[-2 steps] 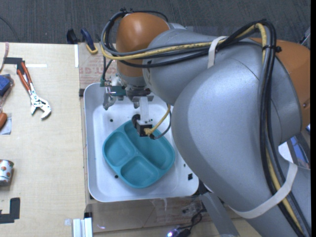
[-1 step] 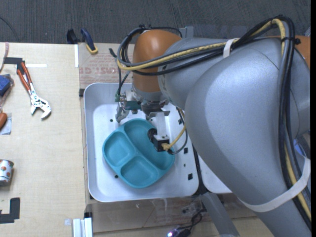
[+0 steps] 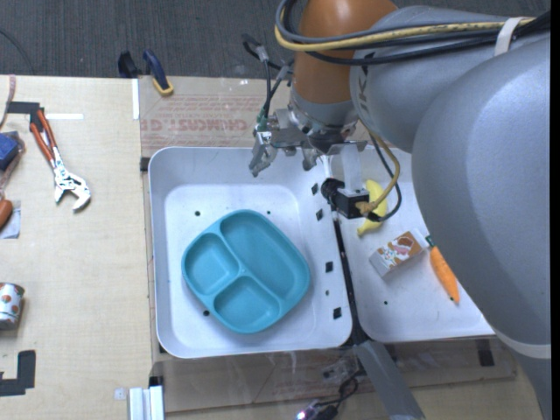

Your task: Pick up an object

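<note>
A blue divided plate [image 3: 247, 269] lies flat in the left white bin [image 3: 166, 234]. In the right bin [image 3: 420, 322] I see a yellow banana [image 3: 376, 201] partly hidden behind the arm's cables, a small printed carton [image 3: 396, 254] and an orange carrot [image 3: 444, 274]. My gripper [image 3: 284, 158] hangs over the far edge of the left bin, above and behind the plate. Its fingers [image 3: 260, 158] are spread apart and open, with nothing between them.
The grey arm covers most of the right bin's far side. On the wooden bench to the left lie red-handled pliers [image 3: 54, 163], a can [image 3: 9, 304] and a blue clamp [image 3: 157, 71]. A black divider [image 3: 339, 261] separates the bins.
</note>
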Controlling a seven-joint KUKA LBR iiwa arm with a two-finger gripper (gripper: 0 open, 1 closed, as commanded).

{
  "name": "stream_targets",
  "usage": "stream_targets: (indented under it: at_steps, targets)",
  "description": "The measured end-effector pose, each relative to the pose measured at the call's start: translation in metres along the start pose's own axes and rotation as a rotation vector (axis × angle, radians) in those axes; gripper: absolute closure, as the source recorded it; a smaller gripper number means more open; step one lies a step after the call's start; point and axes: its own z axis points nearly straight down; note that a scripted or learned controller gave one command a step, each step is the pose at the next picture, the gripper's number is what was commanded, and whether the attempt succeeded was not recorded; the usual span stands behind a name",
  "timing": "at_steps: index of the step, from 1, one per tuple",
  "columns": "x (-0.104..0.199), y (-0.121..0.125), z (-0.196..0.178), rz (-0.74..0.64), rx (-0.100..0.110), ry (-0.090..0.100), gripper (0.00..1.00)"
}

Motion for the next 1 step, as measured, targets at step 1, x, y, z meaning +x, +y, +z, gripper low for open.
stream_targets:
  at_steps: [1]
  targets:
    - [0.0702,-0.0146,0.0937,0.007,0.003,0.000,0.00]
